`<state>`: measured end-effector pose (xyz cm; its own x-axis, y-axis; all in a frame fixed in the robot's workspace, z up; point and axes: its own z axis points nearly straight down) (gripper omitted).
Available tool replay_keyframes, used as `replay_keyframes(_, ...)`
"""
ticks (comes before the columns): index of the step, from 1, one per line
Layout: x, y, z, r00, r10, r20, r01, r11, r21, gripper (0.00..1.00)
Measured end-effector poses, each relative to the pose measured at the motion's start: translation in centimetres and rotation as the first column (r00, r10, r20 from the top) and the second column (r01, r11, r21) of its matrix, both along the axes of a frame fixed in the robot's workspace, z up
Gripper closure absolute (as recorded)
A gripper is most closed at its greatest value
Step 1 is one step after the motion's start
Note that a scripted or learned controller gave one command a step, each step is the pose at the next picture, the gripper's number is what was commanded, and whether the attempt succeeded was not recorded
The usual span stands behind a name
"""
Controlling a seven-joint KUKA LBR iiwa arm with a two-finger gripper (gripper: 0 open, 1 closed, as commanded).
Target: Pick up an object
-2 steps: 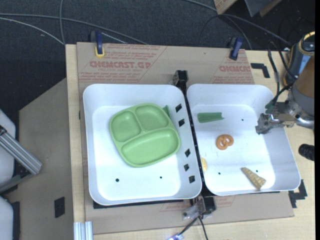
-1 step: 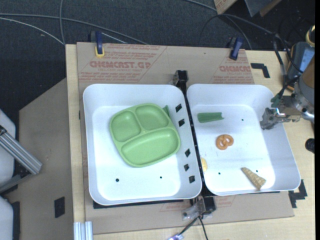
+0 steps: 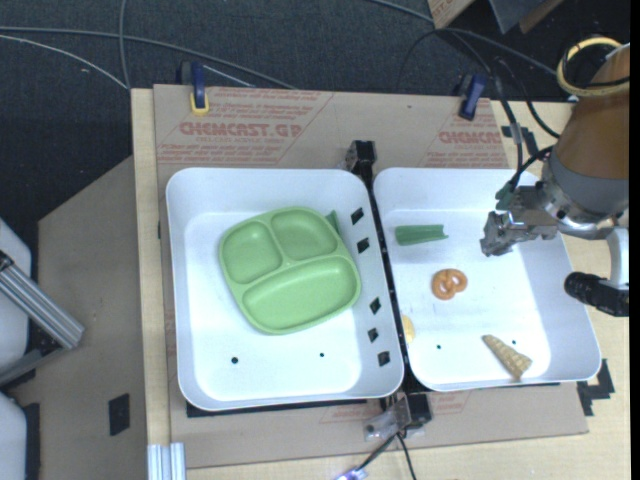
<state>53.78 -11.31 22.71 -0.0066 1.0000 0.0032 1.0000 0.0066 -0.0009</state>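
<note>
Desk (image 3: 250, 118): brown board with red print, blue clamps at the far edge, carrying two shallow white bins side by side. Near edge partly cut off by the frame bottom.

Left bin (image 3: 190, 298): holds a green three-compartment divided plate (image 3: 290, 270), lying flat and rotated at a slant, nearer the divider than the left wall. A small green corner pokes out behind its far-right edge; can't tell what it belongs to.

Right bin (image 3: 560, 358): three small items, all well apart from each other.

Arm (image 3: 595, 138): comes in from the right, upper section cut off by the frame edge, orange band blurred. Its body covers the far-right corner of the right bin.

Gripper (image 3: 497, 236): over the far part of the right bin, tip pointing left. Dark and small; fingers can't be made out, so spread vs pressed together — cannot tell. Nothing visibly pinched.

Green bean-like strip (image 3: 420, 234): flat on the bin floor, just left of the gripper tip, not touching it.

Tan cone-shaped piece (image 3: 508, 355): near the front rim, well apart from the gripper.

Orange pretzel-shaped object (image 3: 449, 284): mid-bin, nearer the camera than the gripper and to its left, apart from it.
</note>
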Motion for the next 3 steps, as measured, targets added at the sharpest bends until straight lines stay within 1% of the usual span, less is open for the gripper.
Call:
replay_keyframes(1, 1.6, 5.3, -1.0, 1.000, -0.001, 0.000, 0.001, 1.000, -0.001, 1.00)
replay_keyframes(2, 3.8, 10.4, -1.8, 1.000, -0.001, 0.002, 0.001, 1.000, -0.002, 1.00)
replay_keyframes(3, 5.7, 16.2, -0.4, 1.000, 0.001, 0.004, -0.001, 1.000, 0.000, 1.00)
